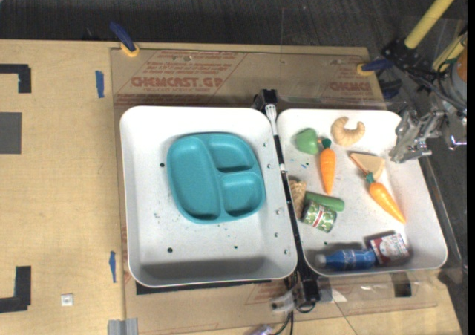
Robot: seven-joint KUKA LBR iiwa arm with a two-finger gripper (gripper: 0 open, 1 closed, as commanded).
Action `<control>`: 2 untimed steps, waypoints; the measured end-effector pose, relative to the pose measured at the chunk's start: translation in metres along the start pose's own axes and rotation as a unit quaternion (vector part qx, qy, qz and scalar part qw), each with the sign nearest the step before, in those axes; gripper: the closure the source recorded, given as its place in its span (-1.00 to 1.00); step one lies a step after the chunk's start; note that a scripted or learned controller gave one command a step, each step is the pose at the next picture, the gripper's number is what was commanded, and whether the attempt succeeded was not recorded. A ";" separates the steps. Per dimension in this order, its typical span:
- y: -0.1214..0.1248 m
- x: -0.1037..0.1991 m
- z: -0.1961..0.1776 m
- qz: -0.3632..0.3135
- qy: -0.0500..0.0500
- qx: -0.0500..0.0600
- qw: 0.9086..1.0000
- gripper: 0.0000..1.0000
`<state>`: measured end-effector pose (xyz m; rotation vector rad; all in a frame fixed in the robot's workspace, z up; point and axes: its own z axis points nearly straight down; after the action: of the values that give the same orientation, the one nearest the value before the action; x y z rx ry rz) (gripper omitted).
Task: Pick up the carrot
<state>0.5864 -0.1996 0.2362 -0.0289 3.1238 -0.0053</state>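
Observation:
Two orange carrots lie in the right bin. One carrot with a green top points down the view near the bin's middle. A second carrot lies slanted near the right wall. My gripper hangs over the bin's upper right corner, a little above and to the right of the second carrot and apart from both. Nothing shows in its grasp. A tan wedge sits between the gripper and the second carrot's top.
The right bin also holds a green vegetable, a curled pastry, a green can, a blue bottle and a red packet. A teal divided plate rests in the left bin.

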 end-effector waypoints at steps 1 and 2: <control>0.027 0.019 0.132 -0.040 0.003 -0.001 0.999 1.00; 0.028 0.020 0.134 -0.040 0.005 -0.002 0.999 -1.00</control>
<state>0.5681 -0.1729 0.1018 -0.1550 3.1293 -0.0011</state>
